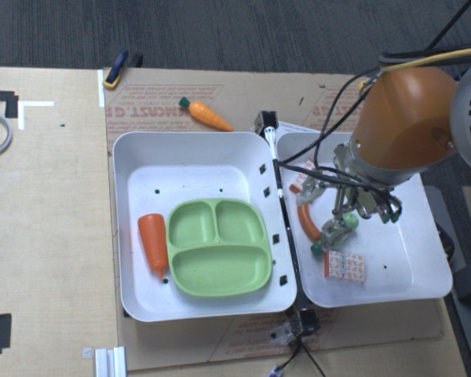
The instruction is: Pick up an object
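Claw seemingly beside hot dog

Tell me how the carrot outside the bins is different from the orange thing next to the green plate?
The carrot lies on the cardboard beyond the bins; the orange block lies inside the left bin, beside the green plate. The carrot tapers and has a green top; the orange block is blunt and plain. The carrot lies slanted, the block nearly straight. Both are orange.

Orange-banded arm — black cables, metal tool.
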You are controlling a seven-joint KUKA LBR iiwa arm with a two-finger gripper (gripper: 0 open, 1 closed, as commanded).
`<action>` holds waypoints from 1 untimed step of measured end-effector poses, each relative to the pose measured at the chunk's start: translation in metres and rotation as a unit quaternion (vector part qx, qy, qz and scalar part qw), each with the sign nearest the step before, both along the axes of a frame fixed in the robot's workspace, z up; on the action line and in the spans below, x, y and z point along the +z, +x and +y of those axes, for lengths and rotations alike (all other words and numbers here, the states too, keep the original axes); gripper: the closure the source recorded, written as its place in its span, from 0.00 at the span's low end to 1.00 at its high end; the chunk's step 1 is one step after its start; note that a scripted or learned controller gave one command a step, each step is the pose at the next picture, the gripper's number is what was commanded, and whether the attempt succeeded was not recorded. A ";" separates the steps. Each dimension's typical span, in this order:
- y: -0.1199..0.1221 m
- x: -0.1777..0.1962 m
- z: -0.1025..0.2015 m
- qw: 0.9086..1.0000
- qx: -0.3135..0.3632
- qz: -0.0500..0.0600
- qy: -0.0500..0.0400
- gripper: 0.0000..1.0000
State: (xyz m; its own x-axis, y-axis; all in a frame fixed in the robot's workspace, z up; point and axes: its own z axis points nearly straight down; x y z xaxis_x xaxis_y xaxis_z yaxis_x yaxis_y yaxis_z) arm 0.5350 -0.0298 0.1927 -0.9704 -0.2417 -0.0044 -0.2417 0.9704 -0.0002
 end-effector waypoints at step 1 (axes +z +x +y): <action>0.000 0.000 0.000 1.000 0.000 0.000 0.000 0.00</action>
State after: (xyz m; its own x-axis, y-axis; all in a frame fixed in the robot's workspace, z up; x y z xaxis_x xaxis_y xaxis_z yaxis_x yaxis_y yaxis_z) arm 0.5349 -0.0298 0.1926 -0.9703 -0.2418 -0.0041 -0.2418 0.9703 0.0001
